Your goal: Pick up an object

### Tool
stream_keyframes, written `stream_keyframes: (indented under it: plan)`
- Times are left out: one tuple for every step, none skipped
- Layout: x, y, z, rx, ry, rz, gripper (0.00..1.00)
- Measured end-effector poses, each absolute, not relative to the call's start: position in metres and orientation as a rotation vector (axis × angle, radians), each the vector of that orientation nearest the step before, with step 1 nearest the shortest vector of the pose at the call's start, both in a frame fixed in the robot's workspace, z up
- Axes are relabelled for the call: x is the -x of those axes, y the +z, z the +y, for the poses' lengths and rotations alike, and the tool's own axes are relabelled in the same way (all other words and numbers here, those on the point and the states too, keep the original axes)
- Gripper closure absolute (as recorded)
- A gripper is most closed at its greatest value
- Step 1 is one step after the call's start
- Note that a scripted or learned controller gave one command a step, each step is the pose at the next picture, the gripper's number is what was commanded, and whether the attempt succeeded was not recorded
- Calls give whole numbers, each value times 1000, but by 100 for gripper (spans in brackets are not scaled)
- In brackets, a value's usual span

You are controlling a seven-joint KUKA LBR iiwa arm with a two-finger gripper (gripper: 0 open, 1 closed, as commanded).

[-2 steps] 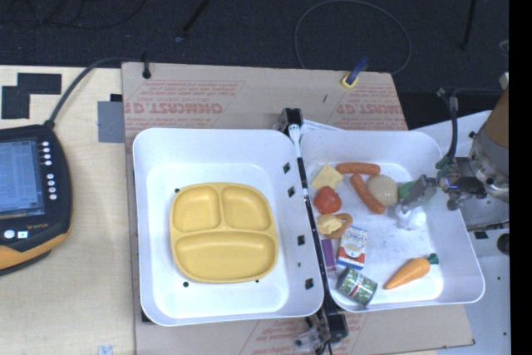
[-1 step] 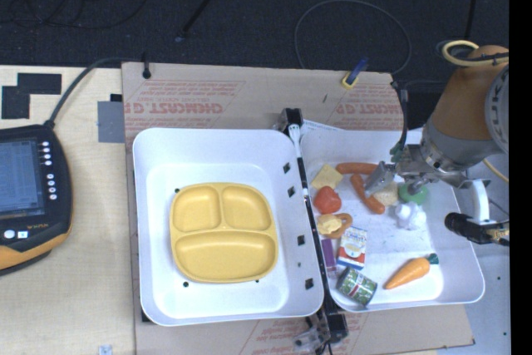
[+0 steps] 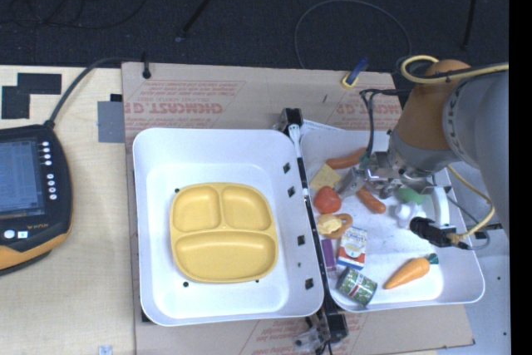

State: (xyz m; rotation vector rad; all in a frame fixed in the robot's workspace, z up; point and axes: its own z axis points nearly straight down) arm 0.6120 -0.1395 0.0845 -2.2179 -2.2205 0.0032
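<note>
Though low, fingers unclear.

the grey arm reaches in from the right over the right bin, gripper low near its far-left part (orange band above).

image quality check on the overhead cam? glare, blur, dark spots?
Camera view: even light; white left bin bright, not blown out, yellow divided plate crisp. Arm's wrist casts soft shadow over right bin clutter near the pincer. Floor beyond the bench nearly black. Small items soft, low resolution.
</note>
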Motion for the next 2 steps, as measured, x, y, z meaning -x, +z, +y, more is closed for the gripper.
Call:
stream_keyframes:
  plan:
    - [-612, 97, -140, 2219, 0, -2215, 100]
    - [-594, 192, -49, 2213, -5, -2231, 100]
